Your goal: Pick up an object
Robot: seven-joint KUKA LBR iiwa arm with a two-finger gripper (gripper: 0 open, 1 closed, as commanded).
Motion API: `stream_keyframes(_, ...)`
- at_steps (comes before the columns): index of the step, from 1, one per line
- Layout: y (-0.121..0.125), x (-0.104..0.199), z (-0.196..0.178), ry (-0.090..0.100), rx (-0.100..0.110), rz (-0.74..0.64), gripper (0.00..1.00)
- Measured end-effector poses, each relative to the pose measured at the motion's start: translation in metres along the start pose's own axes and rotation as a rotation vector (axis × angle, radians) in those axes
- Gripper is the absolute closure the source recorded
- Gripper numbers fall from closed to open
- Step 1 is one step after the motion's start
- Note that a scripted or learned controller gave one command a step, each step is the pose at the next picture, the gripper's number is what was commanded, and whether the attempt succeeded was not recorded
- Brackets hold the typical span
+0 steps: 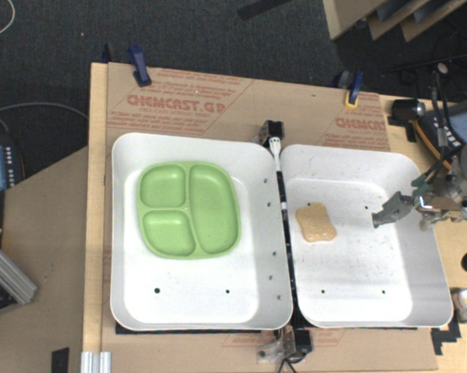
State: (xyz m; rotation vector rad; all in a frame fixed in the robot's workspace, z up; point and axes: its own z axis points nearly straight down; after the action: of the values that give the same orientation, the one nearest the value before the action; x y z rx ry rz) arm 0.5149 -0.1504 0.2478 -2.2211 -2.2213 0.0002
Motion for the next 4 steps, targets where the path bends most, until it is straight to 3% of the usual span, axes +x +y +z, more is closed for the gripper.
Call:
stream_keyframes(1, -0.011, -0.035, 0.023, 0.001, 0.003, 0.002, 0.0)
stream_keyframes(2, -0.019, -0.008, 0.162, 0.006, 0.012, -0.001, 0.0)
stream_keyframes(3, 0.035, 0.053, 0.163, 0.001, -0.005, -0.008, 0.0)
stream_keyframes(4, 0.033, 0.048, 0.153, -0.002, -0.005, 0.0, 1.0)
